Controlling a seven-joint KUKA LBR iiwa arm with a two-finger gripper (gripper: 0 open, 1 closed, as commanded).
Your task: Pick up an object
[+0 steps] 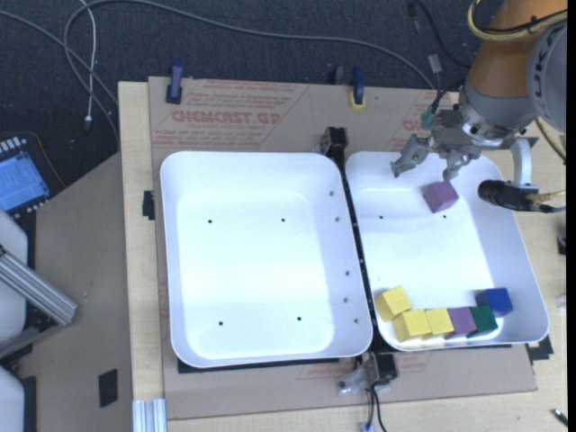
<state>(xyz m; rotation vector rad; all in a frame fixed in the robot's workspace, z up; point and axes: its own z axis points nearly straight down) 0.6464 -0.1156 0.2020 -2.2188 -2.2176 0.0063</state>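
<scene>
Gripper (430, 162) at right bin's (513, 241) far edge, fingers spread wide, holding nothing, purple block (440, 196) just beside, arm (513, 52) cut off, coloured blocks (441, 315) crowded along near edge.

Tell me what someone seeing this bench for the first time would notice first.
Probably the grey and orange arm at the upper right, its gripper open over the far end of the right bin, just above a lone purple block. Next, the row of yellow, purple, green and blue blocks crowded along that bin's near edge. The left bin sits beside it.
</scene>
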